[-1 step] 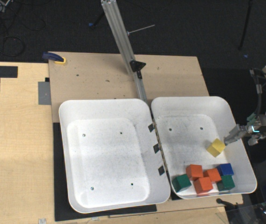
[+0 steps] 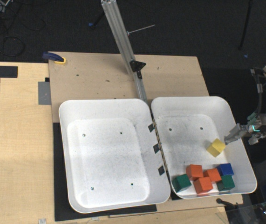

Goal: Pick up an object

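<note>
we see the tool (image 2: 229,137) reaching in over the right bin's (image 2: 188,107) right rim, its tip just beside a yellow cube (image 2: 215,147) lying tilted on the bin floor; whether its fingers are apart or together we cannot tell. orange (image 2: 194,171), green (image 2: 181,182) and blue (image 2: 225,169) cubes cluster near the front edge. the left bin (image 2: 72,113) sits alongside on the worktop (image 2: 91,78).

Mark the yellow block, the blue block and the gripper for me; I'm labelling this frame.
yellow block (image 2: 215,147), camera view, centre of its top face.
blue block (image 2: 225,169), camera view, its top face.
gripper (image 2: 228,139), camera view, its tip beside the yellow block.
</note>
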Robot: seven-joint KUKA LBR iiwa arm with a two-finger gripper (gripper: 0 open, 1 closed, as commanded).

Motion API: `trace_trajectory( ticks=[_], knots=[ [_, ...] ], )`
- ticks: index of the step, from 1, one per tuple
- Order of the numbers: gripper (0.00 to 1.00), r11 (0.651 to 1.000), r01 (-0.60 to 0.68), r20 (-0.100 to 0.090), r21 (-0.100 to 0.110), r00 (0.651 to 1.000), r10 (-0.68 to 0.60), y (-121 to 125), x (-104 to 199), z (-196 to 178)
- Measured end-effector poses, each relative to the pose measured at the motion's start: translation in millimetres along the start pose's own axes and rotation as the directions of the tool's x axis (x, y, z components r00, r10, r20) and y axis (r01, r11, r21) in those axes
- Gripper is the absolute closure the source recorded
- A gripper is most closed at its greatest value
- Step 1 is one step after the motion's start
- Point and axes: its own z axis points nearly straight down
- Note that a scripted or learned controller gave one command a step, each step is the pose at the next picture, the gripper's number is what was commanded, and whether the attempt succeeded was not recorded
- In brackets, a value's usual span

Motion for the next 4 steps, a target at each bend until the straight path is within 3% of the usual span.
trace_trajectory(
  ticks=[3,4],
  knots=[
    [0.0,1.0,-0.001,-0.002,0.005,1.0,0.001,9,13,160],
    [1.0,1.0,-0.007,-0.001,0.003,1.0,0.007,9,10,147]
  ],
)
